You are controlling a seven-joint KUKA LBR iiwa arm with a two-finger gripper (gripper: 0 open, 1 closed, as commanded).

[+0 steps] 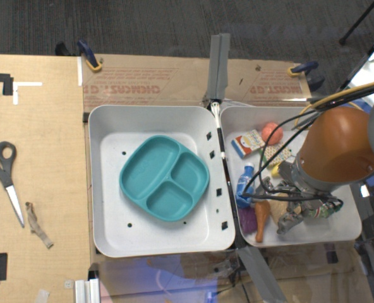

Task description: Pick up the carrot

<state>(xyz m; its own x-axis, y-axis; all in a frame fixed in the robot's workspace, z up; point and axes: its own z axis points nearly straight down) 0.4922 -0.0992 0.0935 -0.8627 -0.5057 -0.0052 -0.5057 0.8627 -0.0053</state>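
The carrot (261,218) is a short orange-brown piece lying near the front of the right bin (348,232), its tip pointing toward the front wall. My gripper (287,221) is low in that bin just to the carrot's right, under the arm's orange band (338,147) and a tangle of black cables. I see nothing held in it. The arm and wrist hide much of the bin's right half.
Around the carrot lie a purple item (247,221), a blue bottle (245,185), a small white and blue carton (247,144), a pink ball (272,132) and a yellow piece (275,164). The left bin (105,232) holds a teal divided plate (165,177). Scissors (4,175) lie on the bench, far left.
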